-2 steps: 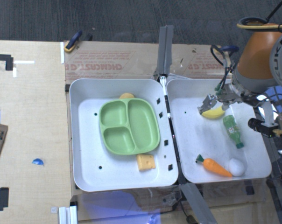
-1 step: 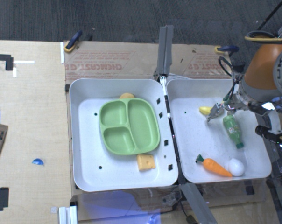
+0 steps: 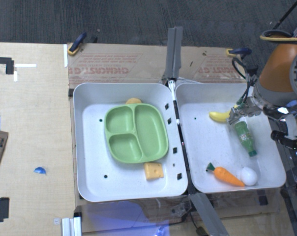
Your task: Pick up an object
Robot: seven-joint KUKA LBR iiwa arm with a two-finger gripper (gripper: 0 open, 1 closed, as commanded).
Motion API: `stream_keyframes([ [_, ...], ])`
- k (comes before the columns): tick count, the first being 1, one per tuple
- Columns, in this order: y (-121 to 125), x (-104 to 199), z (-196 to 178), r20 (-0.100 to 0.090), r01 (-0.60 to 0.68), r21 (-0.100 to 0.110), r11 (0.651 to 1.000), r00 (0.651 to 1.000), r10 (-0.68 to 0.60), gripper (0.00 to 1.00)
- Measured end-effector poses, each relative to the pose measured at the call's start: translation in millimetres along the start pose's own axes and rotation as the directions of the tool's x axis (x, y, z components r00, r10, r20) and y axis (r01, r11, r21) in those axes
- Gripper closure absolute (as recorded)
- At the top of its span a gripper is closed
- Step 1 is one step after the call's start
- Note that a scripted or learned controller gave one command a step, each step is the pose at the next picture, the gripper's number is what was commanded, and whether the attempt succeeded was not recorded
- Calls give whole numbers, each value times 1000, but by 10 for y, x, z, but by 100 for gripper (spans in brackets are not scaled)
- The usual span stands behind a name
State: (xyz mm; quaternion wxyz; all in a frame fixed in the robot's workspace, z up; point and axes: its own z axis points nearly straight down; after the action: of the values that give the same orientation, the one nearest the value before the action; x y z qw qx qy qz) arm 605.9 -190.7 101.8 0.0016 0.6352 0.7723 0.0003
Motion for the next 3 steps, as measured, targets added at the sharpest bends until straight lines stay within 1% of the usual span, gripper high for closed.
stream_keyframes([
  [1, -366, -190, 102, -2, -69, 3, 998, 998, 69, 100],
  [2, -21, 225, -887, -1, 14, 2, 1000, 1000, -14, 100],
  [3, -7, -163, -503, -1, 104, 2, 995, 995, -104, 100],
])
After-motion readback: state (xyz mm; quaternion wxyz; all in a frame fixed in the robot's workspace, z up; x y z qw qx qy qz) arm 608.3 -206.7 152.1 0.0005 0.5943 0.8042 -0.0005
